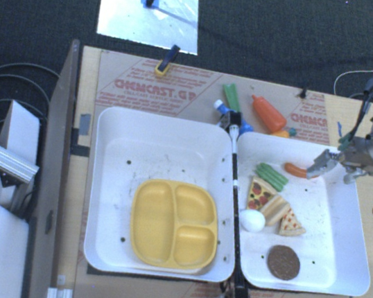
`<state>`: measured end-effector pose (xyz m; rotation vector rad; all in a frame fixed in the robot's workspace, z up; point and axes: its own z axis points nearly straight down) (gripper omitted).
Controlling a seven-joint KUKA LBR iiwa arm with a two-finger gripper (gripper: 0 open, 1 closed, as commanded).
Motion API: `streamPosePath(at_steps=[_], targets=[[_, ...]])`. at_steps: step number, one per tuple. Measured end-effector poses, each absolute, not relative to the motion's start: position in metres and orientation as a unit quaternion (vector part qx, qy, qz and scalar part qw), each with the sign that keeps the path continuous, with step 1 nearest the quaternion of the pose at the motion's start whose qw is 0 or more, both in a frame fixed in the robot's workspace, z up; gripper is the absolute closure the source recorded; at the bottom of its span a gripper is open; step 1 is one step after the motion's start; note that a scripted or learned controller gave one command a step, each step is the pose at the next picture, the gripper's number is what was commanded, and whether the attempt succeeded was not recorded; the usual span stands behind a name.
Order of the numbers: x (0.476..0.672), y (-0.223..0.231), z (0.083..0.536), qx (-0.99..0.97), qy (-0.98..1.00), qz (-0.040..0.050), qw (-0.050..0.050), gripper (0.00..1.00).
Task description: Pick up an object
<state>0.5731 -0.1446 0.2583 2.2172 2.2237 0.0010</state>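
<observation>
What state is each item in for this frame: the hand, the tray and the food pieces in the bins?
hand: over the right bin's far side, above the hot dog; grip unclear
hot dog: lying flat, by the hand
yellow tray: upright in the left bin, compartments bare
green beans: lying flat
pizza slice: lying flat
white egg: resting beside the sandwich
sandwich: lying flat
brown cookie: flat, apart from the rest
</observation>
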Motion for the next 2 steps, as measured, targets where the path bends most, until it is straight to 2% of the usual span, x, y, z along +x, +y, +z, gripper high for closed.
streamPosePath(at_steps=[1, 2], targets=[[0.635, -0.119, 0.183, 0.704, 0.71, -0.0001, -0.001, 0.0], [0.648, -0.125, 0.097, 0.706, 0.709, -0.0009, -0.002, 0.0]])
